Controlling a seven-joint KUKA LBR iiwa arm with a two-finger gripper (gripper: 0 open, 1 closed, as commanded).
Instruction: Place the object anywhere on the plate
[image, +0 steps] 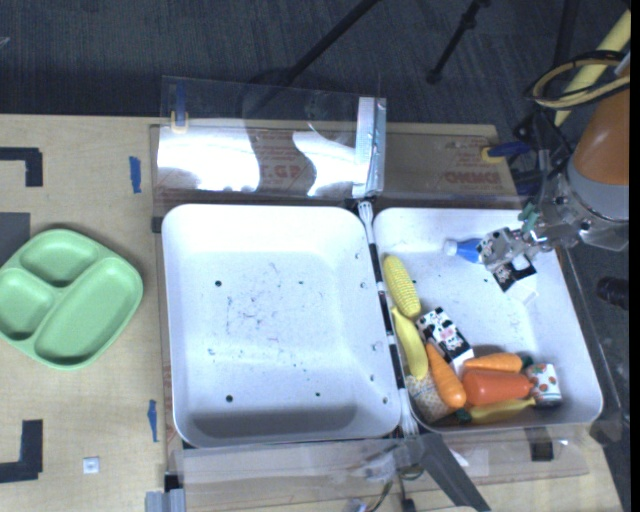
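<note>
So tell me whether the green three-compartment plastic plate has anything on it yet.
Empty. The green three-compartment plastic plate sits on the bench with bare compartments; the toy food lies in the right white bin.

A light wood bench (90, 420) fills the lower frame, w/ dark carpet floor (120, 45) beyond its far edge. Black tripod legs (330, 45) cross the carpet at top center. Black corner marks (28, 165) and bits of blue tape (134, 174) dot the bench's left side. A clear panel (265, 145) along the far edge throws back bright overhead glare. Yellow cable (575, 80) loops at top right.
</note>
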